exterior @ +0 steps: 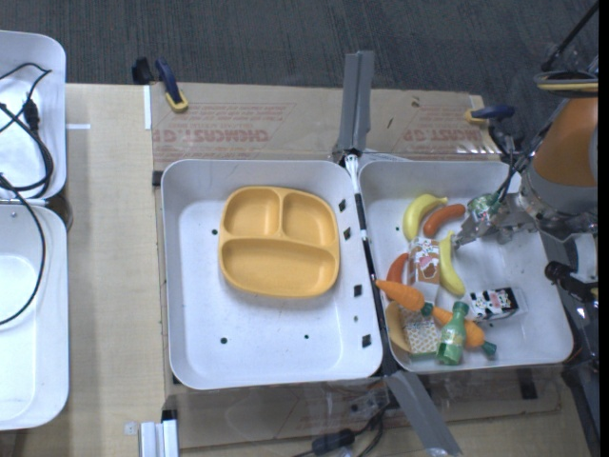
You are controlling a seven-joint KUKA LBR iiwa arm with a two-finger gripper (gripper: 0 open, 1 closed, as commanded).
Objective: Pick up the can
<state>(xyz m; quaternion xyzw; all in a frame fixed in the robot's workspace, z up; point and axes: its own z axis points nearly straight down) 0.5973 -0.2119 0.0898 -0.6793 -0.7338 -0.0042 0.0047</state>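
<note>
The greenish can (483, 205) lies near the right bin's (535, 336) back edge, just right of the sausage (443, 219) and up against the gripper (473, 228). I cannot tell whether the gripper clasps it. The arm (566, 150) leans in over the bin's right rim, wrist low.

The arm (571, 150) is cut off by the right edge. Whether its claw (468, 234) is open cannot be told. A yellow plate (394, 329) lies mostly buried beneath carrots (404, 294) and packets.
</note>
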